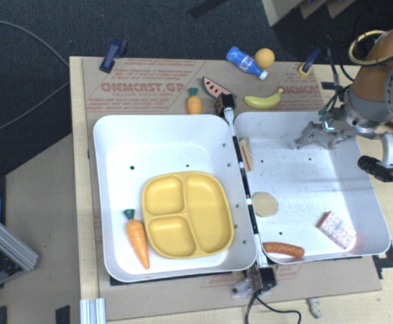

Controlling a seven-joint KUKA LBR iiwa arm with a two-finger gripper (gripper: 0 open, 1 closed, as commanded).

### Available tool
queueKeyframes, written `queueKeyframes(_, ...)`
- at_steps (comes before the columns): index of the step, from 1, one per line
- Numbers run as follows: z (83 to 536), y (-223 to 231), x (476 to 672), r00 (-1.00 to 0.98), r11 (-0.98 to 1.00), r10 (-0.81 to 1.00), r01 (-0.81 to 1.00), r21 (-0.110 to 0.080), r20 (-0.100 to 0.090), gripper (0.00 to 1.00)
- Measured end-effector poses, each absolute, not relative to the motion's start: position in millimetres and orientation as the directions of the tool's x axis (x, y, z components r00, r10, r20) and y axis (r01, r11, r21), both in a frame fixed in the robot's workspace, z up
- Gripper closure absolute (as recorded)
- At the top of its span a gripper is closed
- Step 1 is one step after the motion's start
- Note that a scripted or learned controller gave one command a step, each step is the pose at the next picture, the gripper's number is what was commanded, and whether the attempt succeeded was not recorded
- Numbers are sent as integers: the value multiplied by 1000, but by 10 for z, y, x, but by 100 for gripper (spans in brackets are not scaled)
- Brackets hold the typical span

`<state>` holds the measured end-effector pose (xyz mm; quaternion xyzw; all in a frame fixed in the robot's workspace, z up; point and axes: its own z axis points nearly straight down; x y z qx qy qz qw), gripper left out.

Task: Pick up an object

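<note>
My gripper (316, 139) hangs low over the back of the right bin (358, 181), with its fingers spread open and nothing between them. The white floor under it is bare. Lying in that bin are a round tan cookie (265, 204) near the left wall, a sausage (283, 250) at the front rim, a pink and white packet (336, 229) at the front right, and a thin tan stick (245, 154) along the left wall. All of them lie well away from the gripper, toward the front and left.
The left bin (115, 154) holds a yellow divided plate (186, 214) and a carrot (138, 240). Behind the bins lie a banana (263, 100), a blue bottle (246, 62), an orange ball (265, 57), a watermelon slice (213, 86) and a small orange fruit (194, 104).
</note>
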<state>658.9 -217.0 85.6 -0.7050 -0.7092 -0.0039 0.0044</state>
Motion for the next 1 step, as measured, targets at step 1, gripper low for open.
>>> queueKeyframes(1, 844, -1502, 5980, -2, 2, 1000, 1000, -1, 1, 0)
